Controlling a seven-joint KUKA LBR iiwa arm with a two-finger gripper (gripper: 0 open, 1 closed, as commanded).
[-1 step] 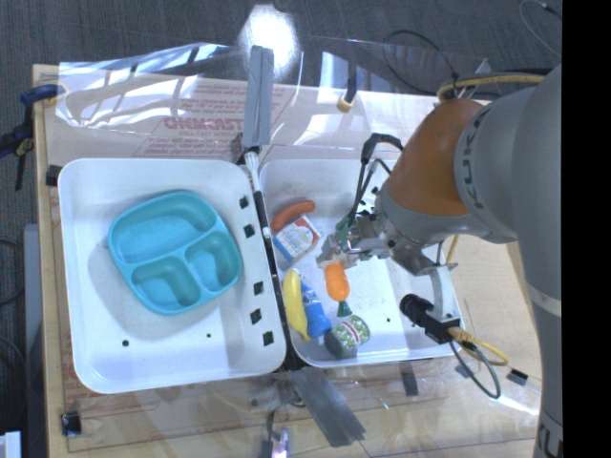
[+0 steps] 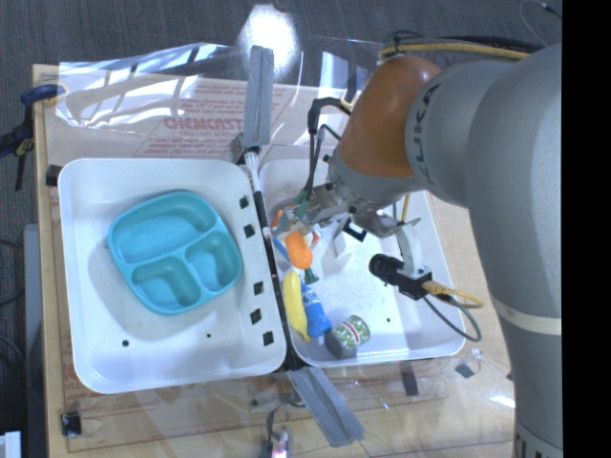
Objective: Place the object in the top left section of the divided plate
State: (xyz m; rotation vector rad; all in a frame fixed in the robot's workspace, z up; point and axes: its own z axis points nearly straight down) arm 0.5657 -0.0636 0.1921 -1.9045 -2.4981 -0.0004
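Hovering in the right bin (image 2: 439,256), jaws (image 2: 307,219) sit just above an orange carrot-like toy (image 2: 300,251); jaw state cannot be told. At 6 o'clock from it: yellow banana (image 2: 295,313), blue bottle (image 2: 316,315), green can (image 2: 349,335). Divided plate (image 2: 175,251), teal, lies in the left bin (image 2: 86,198) at 9 o'clock.

Red "CHEMCAST" print on clear sheet (image 2: 181,113) behind bins; "KU" on arm (image 2: 449,141).
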